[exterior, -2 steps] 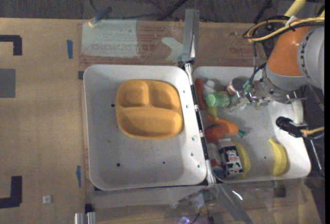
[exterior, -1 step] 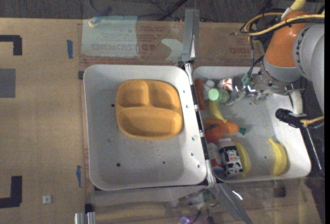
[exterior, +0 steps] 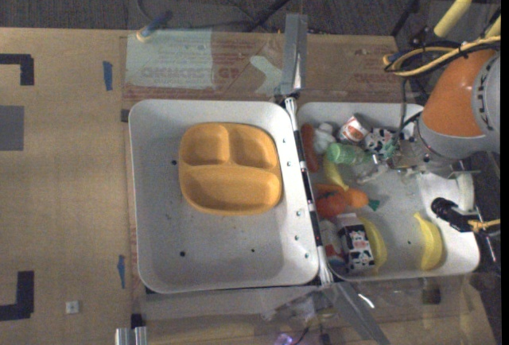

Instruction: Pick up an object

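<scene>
My gripper (exterior: 378, 163) is low in the right bin (exterior: 398, 273), reaching in from the right under the orange-banded wrist. It sits among a cluster of toys: a green bottle (exterior: 345, 153) just left of it, a small red-and-white can (exterior: 352, 129) above, and a black-and-white spotted item (exterior: 382, 142) against its upper side. A carrot (exterior: 343, 199) lies below it. The cluttered view hides whether anything is held.
The left bin (exterior: 159, 240) holds an orange divided plate (exterior: 231, 167). Also in the right bin are a red sausage (exterior: 308, 147), a yellow banana (exterior: 332, 173), a cow-print milk carton (exterior: 355, 246) beside a yellow piece (exterior: 375, 244), another banana (exterior: 430, 241) and a white item (exterior: 465, 191).
</scene>
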Action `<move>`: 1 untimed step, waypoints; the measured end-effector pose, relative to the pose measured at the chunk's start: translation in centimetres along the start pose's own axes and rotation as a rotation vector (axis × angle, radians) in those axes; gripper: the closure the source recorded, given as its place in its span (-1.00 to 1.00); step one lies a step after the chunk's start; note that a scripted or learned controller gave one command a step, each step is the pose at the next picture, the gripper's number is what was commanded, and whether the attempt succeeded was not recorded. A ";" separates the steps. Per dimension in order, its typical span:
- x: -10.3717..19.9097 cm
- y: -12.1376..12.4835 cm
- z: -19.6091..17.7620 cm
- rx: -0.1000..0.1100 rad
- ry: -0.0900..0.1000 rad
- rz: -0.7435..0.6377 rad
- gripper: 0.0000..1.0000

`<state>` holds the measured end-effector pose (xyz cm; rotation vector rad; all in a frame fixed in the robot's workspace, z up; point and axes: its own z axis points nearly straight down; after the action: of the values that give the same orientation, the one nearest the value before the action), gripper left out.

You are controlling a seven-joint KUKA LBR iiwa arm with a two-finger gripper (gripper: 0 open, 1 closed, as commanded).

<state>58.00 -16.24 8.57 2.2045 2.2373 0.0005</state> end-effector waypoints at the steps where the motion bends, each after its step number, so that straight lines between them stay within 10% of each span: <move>1: 4.5 -3.7 -0.1 -0.005 0.000 -0.394 -1.00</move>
<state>54.22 -11.77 8.68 1.7216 2.6229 0.0055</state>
